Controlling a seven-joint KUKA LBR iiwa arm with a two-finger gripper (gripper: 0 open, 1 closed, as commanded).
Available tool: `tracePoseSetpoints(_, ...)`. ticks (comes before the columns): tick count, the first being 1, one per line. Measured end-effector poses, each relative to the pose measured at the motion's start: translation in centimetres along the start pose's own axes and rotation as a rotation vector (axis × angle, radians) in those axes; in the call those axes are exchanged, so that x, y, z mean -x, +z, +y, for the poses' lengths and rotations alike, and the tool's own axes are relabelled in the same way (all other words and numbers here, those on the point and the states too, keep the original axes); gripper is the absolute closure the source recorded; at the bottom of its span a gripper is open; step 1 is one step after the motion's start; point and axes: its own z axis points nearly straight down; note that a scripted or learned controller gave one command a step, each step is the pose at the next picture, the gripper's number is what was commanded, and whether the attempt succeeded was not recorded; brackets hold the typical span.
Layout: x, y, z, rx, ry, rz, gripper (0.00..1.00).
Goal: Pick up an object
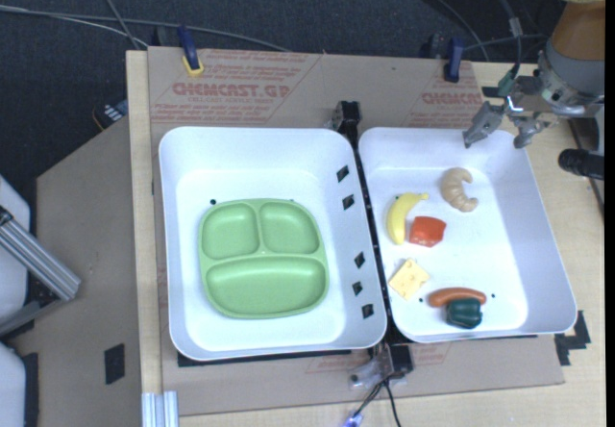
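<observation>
My gripper (502, 132) hangs over the far right corner of the right bin (538, 223), its two fingers spread open with nothing between them. Below it in the bin lie a tan croissant (459, 189), a yellow banana (402, 214), a red-orange pepper (428, 230), a yellow cheese wedge (408, 278), a sausage (455, 296) and a dark green piece (464, 313). The croissant is the nearest, a little below and left of the fingers.
The left bin (183, 175) holds a green divided plate (263, 257). Black clips line the divider between the bins. Cardboard covers the bench around them, and blue clamps hold its far edge.
</observation>
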Motion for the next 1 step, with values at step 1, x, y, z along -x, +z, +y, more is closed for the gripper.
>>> tracePoseSetpoints(1,0.4,6.2,0.21,0.001,0.002,0.0,0.0)
